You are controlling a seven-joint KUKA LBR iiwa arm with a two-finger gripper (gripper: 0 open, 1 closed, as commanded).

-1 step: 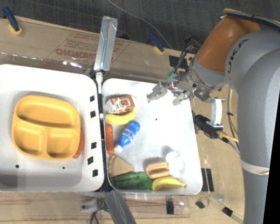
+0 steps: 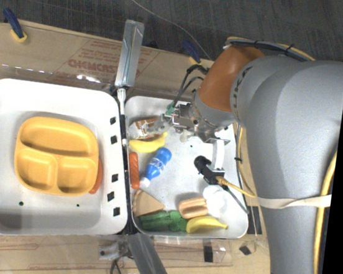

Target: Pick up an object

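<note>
While the gripper point(image 2: 182, 117) hangs over the back of the right bin point(image 2: 239, 227), near a yellow banana point(image 2: 147, 143) and a blue-capped bottle point(image 2: 157, 163), its opening cannot be told. A yellow divided tray point(image 2: 58, 155) lies in the left bin point(image 2: 14, 94)

A blue-and-white plastic bottle point(image 2: 156, 164) lies tilted in the right white bin point(image 2: 235, 226), just below a yellow banana point(image 2: 147, 143). An orange carrot point(image 2: 133, 169) lies along the left wall. A hot-dog bun point(image 2: 192, 205), second banana point(image 2: 206, 224) and green vegetable point(image 2: 161, 221) cluster at the near edge.
</note>
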